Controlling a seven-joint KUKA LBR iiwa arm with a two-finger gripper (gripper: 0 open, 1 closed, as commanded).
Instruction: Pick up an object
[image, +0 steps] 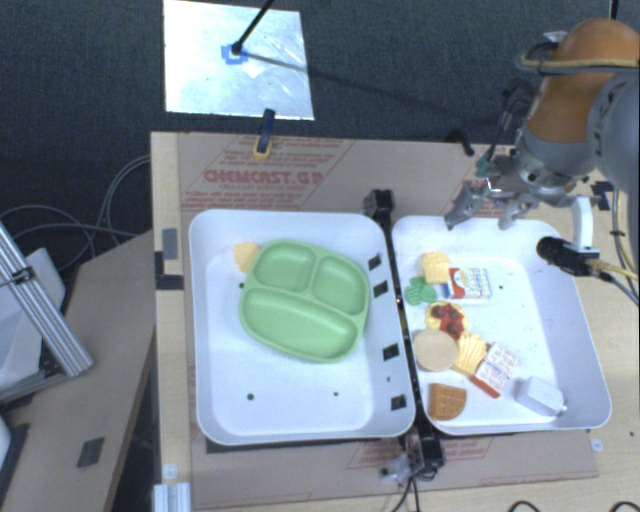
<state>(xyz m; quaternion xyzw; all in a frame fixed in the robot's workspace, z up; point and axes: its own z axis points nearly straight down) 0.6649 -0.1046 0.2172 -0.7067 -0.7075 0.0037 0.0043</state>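
At upper right, above the right bin's (590, 350) far rim: gripper (487, 211), metal fingers spread, pinching nothing. Below, in that smooth white bin: small plastic toy foods (447, 325), ridged and rounded, plus a labelled carton (468, 283), print unreadable. At centre left: glossy green divided plate (304, 299). On cardboard (270, 177): "CHEMCAST GP".

Even, bright overhead light, slightly soft picture

The white bins (300, 420) look near blown out; a foil sheet (238, 58) beyond the tabletop's (300, 165) far edge glares; shadows stay faint, fine detail grainy.
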